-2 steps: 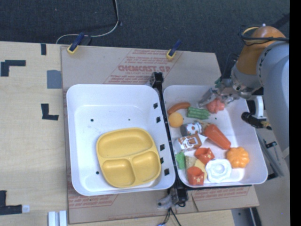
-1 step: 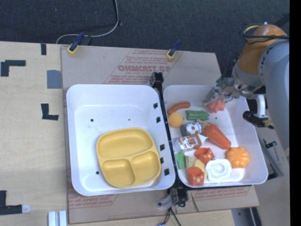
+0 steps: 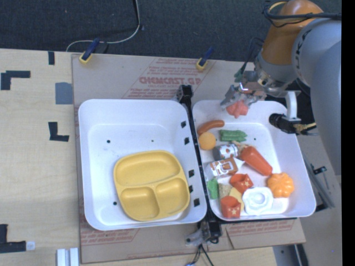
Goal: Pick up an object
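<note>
Pink toy food piece (image 3: 238, 109) is your object: it hangs at the far edge of the right bin (image 3: 302, 159), just under the gripper (image 3: 242, 95), raised above the rest of the pile. You can see it between the metal fingers, which are closed in on its top, so it reads as held, though the grip looks shallow. To finish the step well, lift straight up and slowly; a sideways swing could shake it loose, and the bin's far rim sits right below it.

Largest first, the arm (image 3: 310, 43) comes in from the right, grey with its orange band above the wrist. The left bin (image 3: 94, 148) holds a yellow divided tray (image 3: 151, 184) toward its near side. In the right bin, toys crowd the left and near parts: a carrot (image 3: 255, 159), an orange pumpkin (image 3: 280, 184), a white round piece (image 3: 258, 199), a green pod (image 3: 232, 134), a sausage (image 3: 211, 126).

Both bins rest on a cardboard sheet (image 3: 138, 79) clipped to a pale wooden bench (image 3: 33, 165); dark carpet (image 3: 183, 10) lies beyond, with a cable trailing across it.
</note>
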`<state>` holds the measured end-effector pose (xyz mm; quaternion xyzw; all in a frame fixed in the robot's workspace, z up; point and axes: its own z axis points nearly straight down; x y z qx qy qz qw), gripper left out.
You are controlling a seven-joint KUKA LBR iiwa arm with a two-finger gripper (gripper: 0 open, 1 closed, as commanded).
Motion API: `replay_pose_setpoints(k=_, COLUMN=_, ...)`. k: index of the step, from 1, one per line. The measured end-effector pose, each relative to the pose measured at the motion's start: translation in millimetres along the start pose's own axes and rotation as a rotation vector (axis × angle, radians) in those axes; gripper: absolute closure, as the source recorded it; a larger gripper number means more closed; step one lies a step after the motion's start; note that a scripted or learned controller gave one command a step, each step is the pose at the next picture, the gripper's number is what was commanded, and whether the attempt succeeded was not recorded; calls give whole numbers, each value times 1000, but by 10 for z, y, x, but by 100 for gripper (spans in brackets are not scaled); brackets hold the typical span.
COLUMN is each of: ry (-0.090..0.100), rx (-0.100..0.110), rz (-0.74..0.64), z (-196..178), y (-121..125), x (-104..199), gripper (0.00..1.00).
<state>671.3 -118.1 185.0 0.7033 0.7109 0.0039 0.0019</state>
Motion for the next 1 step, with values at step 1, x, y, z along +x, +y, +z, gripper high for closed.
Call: replay_pose_setpoints(k=1, ry=-1, rx=11, rz=3, z=-44, y=-440, x=836, gripper=100)
